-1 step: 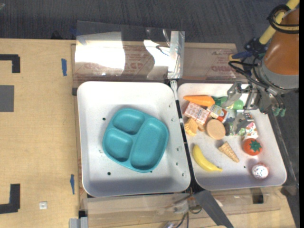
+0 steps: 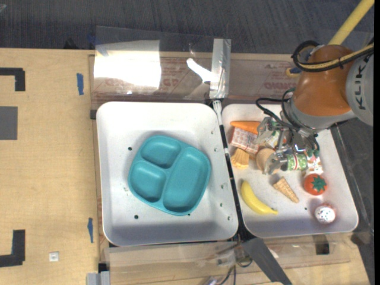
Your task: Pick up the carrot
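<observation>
My table (image 2: 41, 159) extends far to the left of my pincer, tan, with black corner marks. Left bin (image 2: 113, 129), white, sits well left of the pincer; in it a teal divided plate (image 2: 170, 174), three compartments, flat. Right bin (image 2: 344, 195) is the one my pincer hangs over, in its upper half. My arm's orange band (image 2: 320, 88) is directly above and slightly right of the pincer, with black cables looping beside it. Pincer (image 2: 284, 148): the wrist and cabling crowd the tips, so I cannot tell whether it is released or clenched, nor whether anything is between them. Carrot (image 2: 245, 126): orange, lying across the upper left part of the right bin, just left of and slightly above the pincer, its right end running under the hardware. A pink-and-white packet (image 2: 243, 139) lies touching the carrot's lower side. Banana (image 2: 255, 199) lies below and left of the pincer, apart from it. Tomato (image 2: 315, 184) sits below right, near. Cone-shaped item (image 2: 286, 189) lies directly below. Small white spotted ball (image 2: 325, 214) is farthest below right.
</observation>
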Controlling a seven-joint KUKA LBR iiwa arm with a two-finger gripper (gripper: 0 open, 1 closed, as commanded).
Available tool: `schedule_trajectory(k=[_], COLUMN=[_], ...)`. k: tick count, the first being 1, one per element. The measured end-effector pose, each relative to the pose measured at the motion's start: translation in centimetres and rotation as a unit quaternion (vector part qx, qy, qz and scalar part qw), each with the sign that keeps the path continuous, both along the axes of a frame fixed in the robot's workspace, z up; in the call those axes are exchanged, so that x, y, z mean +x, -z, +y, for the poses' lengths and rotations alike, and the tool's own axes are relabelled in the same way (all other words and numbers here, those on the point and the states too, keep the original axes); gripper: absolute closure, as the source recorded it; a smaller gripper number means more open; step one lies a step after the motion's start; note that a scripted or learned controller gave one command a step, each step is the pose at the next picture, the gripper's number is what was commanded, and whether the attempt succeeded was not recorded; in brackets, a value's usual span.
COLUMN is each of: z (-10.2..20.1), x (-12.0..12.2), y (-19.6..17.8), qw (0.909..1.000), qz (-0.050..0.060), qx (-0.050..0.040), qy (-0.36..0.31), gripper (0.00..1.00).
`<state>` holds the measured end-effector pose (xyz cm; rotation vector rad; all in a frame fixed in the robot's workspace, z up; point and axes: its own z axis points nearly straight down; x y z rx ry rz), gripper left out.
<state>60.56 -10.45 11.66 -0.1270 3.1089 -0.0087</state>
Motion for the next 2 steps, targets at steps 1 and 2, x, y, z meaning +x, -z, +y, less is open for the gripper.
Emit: schedule_trajectory(k=[1,2], z=[1.3,0.6], x=[2.3,4.2], y=[2.0,1.9], qw=[0.9944,0.9941], qz=[0.0,0.009], qx=[0.0036,0.0061], qy=[0.105,0.108], gripper=[0.0,0.0])
